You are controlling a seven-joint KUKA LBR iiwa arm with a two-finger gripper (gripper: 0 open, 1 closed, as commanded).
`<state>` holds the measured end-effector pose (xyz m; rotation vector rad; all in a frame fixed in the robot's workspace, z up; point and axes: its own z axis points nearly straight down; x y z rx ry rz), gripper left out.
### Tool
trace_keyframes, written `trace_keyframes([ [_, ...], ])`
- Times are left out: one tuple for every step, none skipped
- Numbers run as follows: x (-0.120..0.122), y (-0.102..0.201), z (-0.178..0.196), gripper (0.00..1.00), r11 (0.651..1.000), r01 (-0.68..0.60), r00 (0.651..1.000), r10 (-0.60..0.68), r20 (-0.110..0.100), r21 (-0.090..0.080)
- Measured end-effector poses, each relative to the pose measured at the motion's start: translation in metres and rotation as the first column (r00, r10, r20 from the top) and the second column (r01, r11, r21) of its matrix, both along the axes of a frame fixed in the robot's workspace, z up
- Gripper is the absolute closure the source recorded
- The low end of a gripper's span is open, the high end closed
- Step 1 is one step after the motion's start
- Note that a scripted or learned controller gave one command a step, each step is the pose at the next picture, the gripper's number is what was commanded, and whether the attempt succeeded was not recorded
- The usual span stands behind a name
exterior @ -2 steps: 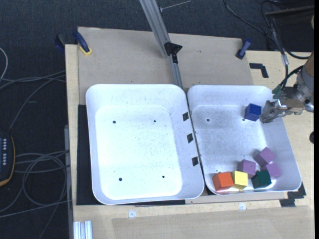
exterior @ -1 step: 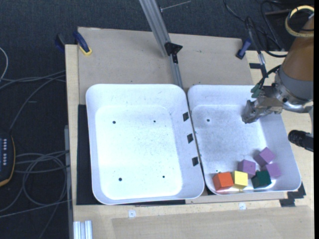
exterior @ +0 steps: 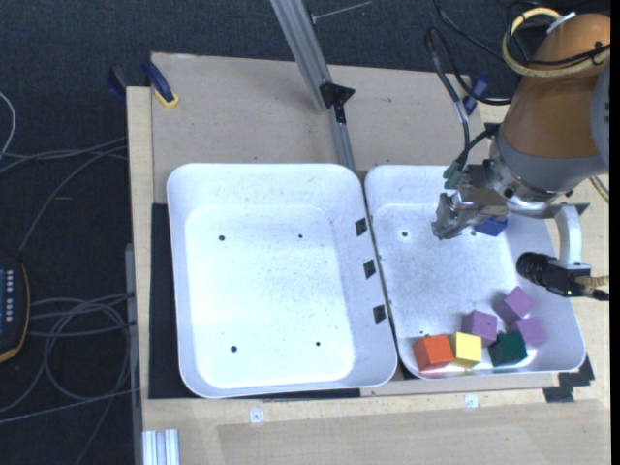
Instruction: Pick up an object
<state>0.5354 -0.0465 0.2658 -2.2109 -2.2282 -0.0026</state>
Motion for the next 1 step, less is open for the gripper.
trace_keyframes([
  [0.0066,0.0606,0.0013,1.00,1.000,0.000,1.000,0.000,0.002,0.000],
])
